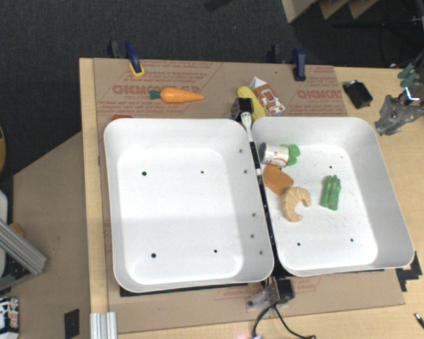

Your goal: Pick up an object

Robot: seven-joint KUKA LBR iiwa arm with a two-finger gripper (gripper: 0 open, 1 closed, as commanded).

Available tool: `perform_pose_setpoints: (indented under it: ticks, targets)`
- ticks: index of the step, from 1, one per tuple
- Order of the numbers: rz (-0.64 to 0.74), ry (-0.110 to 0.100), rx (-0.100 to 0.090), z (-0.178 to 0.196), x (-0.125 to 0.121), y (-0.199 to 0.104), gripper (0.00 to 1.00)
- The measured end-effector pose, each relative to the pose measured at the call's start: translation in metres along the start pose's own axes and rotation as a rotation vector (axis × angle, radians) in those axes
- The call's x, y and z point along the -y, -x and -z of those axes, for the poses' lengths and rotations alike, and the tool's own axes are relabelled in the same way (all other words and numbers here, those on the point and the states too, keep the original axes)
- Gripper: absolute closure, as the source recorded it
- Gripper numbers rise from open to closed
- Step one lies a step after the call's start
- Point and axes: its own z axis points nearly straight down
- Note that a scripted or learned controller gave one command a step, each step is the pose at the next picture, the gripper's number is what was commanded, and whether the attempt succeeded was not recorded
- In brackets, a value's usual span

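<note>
The gripper (398,113) sits at the far right edge of the camera view, outside the right bin (381,182), just beyond that bin's upper right corner. Its opening cannot be determined at this size and angle, and nothing is seen held in it. Only the grey end of the arm is visible here, over the bench surface (92,154).

The candidate objects lie in the left half of the right bin, well apart from the gripper. A small bottle with a green cap (280,155) rests on its side close to the divide between the bins. Directly below it lies an orange-brown piece (277,180), touching a tan croissant-shaped piece (295,203). A green vegetable-shaped piece (330,192) stands apart to their right, nearest the gripper.

The right half of the right bin floor is open. The left bin (120,210) adjoins the right bin along a shared rim.

Behind the bins, on the bench, lie a carrot (177,96), a yellow piece (250,100) and a small carton (270,99).
</note>
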Motion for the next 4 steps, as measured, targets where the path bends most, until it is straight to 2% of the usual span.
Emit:
perform_pose_setpoints:
  ticks: [1,2,3,4]
  targets:
    - [-0.003,-0.003,0.000,-0.202,0.070,-0.011,1.00]
    - [-0.001,0.015,0.003,-0.293,0.073,-0.027,1.00]
    - [0.014,0.034,0.001,-0.181,-0.001,-0.122,1.00]
    - [0.000,0.017,0.005,-0.188,0.004,-0.114,0.00]
